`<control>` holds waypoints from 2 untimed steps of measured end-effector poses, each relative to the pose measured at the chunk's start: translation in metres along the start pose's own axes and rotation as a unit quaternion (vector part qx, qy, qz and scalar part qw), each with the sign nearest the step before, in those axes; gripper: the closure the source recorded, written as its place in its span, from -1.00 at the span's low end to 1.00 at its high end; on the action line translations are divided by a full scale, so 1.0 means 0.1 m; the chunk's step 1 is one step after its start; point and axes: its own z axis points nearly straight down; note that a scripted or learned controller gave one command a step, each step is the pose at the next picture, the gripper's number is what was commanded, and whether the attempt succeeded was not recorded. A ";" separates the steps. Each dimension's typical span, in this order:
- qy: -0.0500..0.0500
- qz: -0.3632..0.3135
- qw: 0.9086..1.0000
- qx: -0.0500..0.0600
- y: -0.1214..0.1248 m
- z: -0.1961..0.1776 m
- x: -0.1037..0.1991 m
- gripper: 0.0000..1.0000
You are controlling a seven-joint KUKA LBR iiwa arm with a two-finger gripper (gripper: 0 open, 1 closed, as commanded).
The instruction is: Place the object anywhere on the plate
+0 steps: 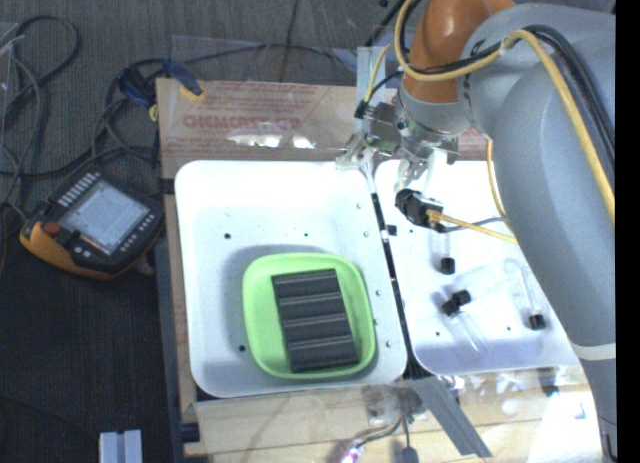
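Obliquely from above, two white bins side by side on the desk. The left bin (200, 251) holds a green plate (256, 296), and a dark ribbed block (315, 319) lies flat on it. The block sits inside the rim, slightly right of the plate's middle, with its long side running away from the camera. The right bin (480, 351) holds several small black parts (455, 302) and a clear piece (500, 286). The arm (545, 101) reaches in from the right, and its hand (398, 156) hangs over the far end of the wall between the bins, well apart from the block. Whether the hand is open or closed cannot be told at this angle, and nothing can be made out in its grasp. A yellow cable (475, 229) trails from the wrist across the right bin.

Reading: the block rests wholly on the plate, so the placement looks complete. The step in hand is most likely clearing the arm from the work area. To do this well:

- Raise the hand straight up before any sideways travel, so it clears the shared bin wall just beneath it.
- Keep the path over the right bin or behind both bins, away from the plate. The plate looks light and could slide if brushed.
- Mind the cable's slack, since a snag on the loose parts could drag them.
- If the block is to be regripped, approach from directly above and close across its narrow width, along the ribs.
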 end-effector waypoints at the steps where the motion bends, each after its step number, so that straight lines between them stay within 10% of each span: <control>1: 0.001 0.013 1.000 0.000 -0.32 0.04 0.39 -1.00; 2: 0.002 0.020 1.000 0.001 -0.61 0.04 0.81 -1.00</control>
